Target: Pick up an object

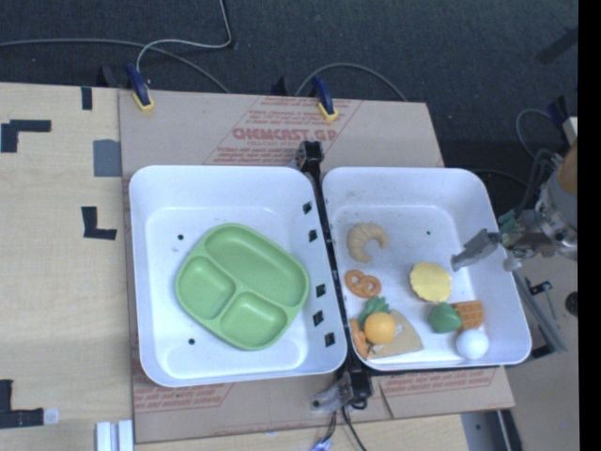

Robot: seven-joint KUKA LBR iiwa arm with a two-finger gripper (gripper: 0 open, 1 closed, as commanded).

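Near edge of right bin (488, 205): white ball (471, 345), orange fruit (379, 328) on tan wedge (402, 338), green piece (444, 318). Farther: yellow disc (430, 282), pretzel (362, 283), croissant (366, 240). Left bin (150, 214) held green divided plate (242, 286). Tool (479, 248) hovered at right rim, above the bench; released or clenched, couldn't tell.

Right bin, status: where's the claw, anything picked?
Claw over right bin rim, holding nothing visible. Yellow piece nearest, lying free. Nothing between them.
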